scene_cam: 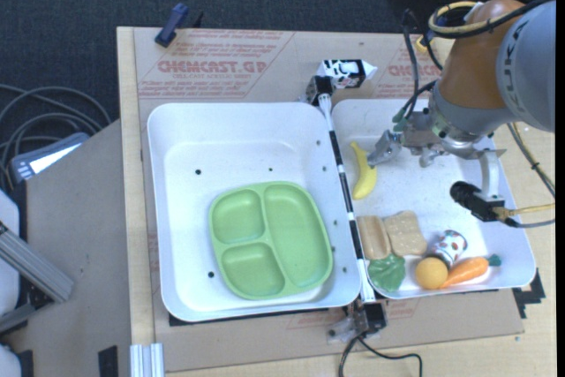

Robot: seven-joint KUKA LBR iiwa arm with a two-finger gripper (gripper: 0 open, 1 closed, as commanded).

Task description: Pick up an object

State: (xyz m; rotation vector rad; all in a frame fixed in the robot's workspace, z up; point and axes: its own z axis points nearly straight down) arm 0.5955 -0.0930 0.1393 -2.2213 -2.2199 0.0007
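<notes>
Bins sit side by side on the desk [221,57]: the left bin [177,137] holds a green tray [269,238] with three compartments, lying toward the bin's near right corner. The right bin [512,234] holds the food items. A banana [363,172] lies by that bin's left wall, roughly midway along it. Two crackers [393,234] lie side by side nearer the front, close to the left wall. Along the front edge sit a green leaf-like piece [387,271], an orange [432,273], a carrot [468,269] and a small round white item [451,245] just behind the orange and carrot; these four are bunched together, some touching.

The arm [481,57] reaches in from the right over the far part of the right bin. Its pincer [410,146] hangs just right of the banana, apart from it. Whether the pincer is wide or narrow I cannot tell; nothing is visibly between its fingers.

A black-and-white object [342,73] rests on the desk at the far edge where the bins meet.
</notes>
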